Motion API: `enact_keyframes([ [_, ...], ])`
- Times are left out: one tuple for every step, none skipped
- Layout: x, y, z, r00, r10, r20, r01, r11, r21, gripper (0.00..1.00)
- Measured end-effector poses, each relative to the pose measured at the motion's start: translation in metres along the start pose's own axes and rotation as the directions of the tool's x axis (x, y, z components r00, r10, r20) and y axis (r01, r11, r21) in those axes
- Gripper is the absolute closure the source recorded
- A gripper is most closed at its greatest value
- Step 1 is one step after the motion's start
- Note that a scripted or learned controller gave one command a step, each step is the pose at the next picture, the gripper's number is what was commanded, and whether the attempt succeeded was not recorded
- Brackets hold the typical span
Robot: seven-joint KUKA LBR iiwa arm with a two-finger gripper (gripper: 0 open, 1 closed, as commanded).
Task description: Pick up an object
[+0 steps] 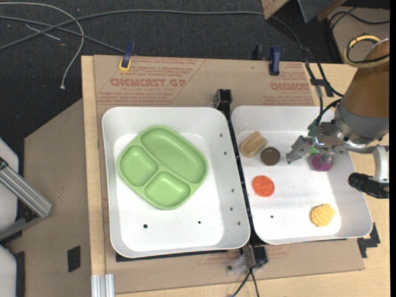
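Down on the bench, two shallow white plastic bins sat side by side on a brown cardboard sheet printed with red lettering [154, 79], which two blue clamps [128, 53] held at its far edge. The left bin [124, 228] carried a light green plastic plate with three compartments [163, 166], lying tilted on the diagonal near the bin's middle.

The right bin [297, 119] held the loose objects. A tan, bread-like oblong piece [252, 144] lay near the bin's left wall, and a small dark brown round piece [270, 156] sat just beside it, to its right. Below these rested an orange-red round piece [264, 186], and well apart, towards the near right corner, a yellow knobbly piece shaped like a short corn cob [322, 215].

The grey arm with its orange band [371, 85] reached in from the right, over the far right part of this bin. Its two-finger metal gripper [312, 147] hung low there, one grey finger [298, 148] splayed out leftward towards the brown piece (touching nothing that could be made out). A small purple object [321, 161] showed directly beneath the gripper body, partly hidden by it. Whether the fingers closed on it, or how wide they stood, I could not tell from this angle.
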State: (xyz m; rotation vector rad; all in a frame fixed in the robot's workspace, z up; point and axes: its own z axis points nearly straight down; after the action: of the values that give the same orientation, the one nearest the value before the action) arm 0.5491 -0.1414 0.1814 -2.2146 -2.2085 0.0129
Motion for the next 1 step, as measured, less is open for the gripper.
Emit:
enact_keyframes([
  [0.0004,0.0033,-0.0077,1.0,-0.003,0.002,0.003,1.0,-0.014,0.0],
])
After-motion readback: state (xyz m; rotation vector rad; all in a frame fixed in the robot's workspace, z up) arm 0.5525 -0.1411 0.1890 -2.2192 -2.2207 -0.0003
